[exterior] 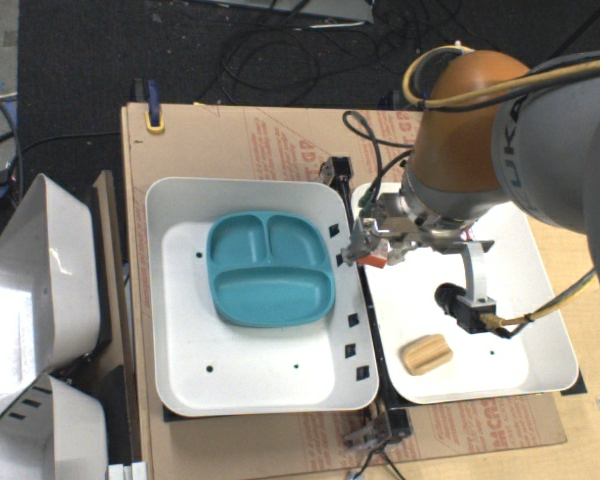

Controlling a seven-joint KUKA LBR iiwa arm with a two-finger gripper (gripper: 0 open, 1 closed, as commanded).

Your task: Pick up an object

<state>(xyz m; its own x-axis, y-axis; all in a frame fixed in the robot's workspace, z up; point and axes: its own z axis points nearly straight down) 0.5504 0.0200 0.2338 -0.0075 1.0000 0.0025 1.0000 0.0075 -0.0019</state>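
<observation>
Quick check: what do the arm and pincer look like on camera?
The arm is a thick, rounded grey link with dark lettering on its side and a glossy orange band above the wrist. A yellowish cable runs over the band; thin black cables loop beside it. The pincer is small, silvery metal with a red-orange spot.

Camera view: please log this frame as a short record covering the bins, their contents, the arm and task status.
left bin: holds a teal divided plate
right bin: holds a tan block near its front edge
arm: reaches in from the right, its end over the right bin's left side
contact: arm's end apart from block and plate
status: nothing seen lifted
</observation>
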